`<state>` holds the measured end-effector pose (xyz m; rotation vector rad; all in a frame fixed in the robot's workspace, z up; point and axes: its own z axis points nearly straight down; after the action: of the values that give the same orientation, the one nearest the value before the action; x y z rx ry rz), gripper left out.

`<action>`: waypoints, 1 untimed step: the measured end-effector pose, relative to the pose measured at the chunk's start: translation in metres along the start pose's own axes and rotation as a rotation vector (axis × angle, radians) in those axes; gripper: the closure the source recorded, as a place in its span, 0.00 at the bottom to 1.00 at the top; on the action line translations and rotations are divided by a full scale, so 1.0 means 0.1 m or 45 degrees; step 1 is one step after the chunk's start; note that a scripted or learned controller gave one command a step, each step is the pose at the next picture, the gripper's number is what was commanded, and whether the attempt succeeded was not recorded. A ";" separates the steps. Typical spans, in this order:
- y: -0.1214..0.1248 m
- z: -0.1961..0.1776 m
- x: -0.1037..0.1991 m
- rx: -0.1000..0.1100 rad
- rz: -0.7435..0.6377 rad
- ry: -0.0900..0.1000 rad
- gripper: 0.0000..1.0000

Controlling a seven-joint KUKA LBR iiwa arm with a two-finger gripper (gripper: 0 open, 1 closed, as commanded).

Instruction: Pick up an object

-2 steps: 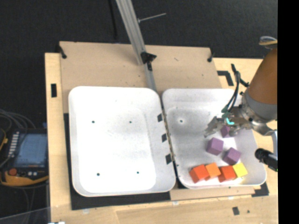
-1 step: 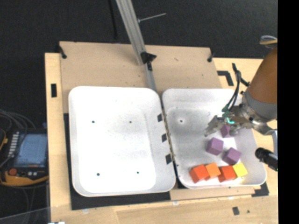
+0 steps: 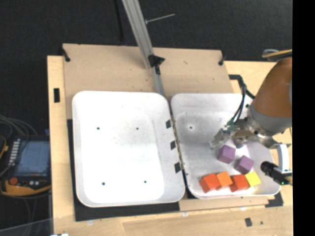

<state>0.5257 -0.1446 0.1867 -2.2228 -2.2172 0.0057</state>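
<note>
The pale wooden tabletop (image 3: 202, 63) carries two shallow white plastic bins side by side. The left white bin (image 3: 123, 146) is the larger. In the right white bin (image 3: 197, 117) the grey arm's end effector (image 3: 227, 137) sits low, just above a purple cube (image 3: 226, 154); whether it is spread or closed cannot be told. A second purple cube (image 3: 244, 163) lies nearby. Along the near wall sit two orange-red blocks (image 3: 211, 182) (image 3: 239, 182), an orange block (image 3: 224, 179) and a yellow block (image 3: 253, 179).
</note>
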 end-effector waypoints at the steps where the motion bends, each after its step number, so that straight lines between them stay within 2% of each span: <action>1: -0.07 0.55 0.00 -0.013 0.000 -0.007 0.00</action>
<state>0.5189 -0.1445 0.1322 -2.2310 -2.2248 0.0010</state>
